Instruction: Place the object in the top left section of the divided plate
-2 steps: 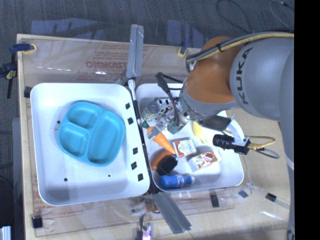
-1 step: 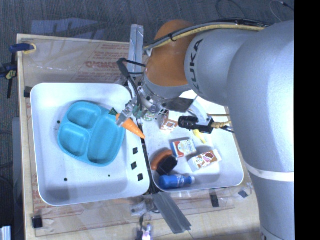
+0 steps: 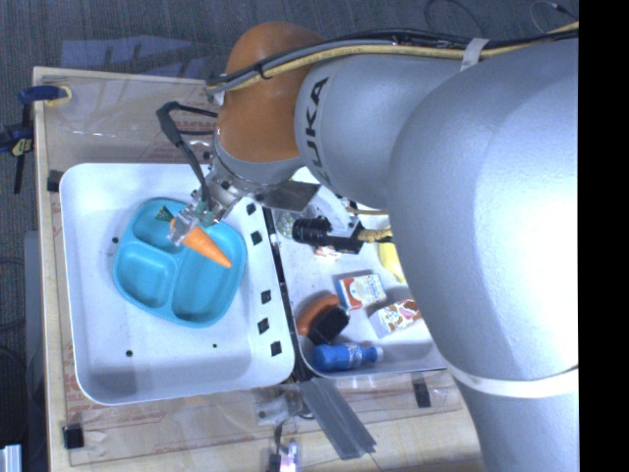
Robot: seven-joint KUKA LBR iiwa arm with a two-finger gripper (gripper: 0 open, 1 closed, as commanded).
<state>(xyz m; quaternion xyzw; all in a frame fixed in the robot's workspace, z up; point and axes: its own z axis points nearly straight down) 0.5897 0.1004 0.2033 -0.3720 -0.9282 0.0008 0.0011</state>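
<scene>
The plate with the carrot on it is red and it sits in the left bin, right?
Not quite. The camera view shows the divided plate is blue, not red. The rest holds: it sits in the left bin, and the orange carrot lies on it, under the gripper.

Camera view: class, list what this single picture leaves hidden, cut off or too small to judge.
- End effector: too small and cluttered to tell how it grips; the carrot lies at its tip over the blue plate.
- Right bin: its far and right parts are covered by the arm.
- Yellow item: mostly hidden by the arm, kind unclear.
- Cartons: print too small to read.
</scene>
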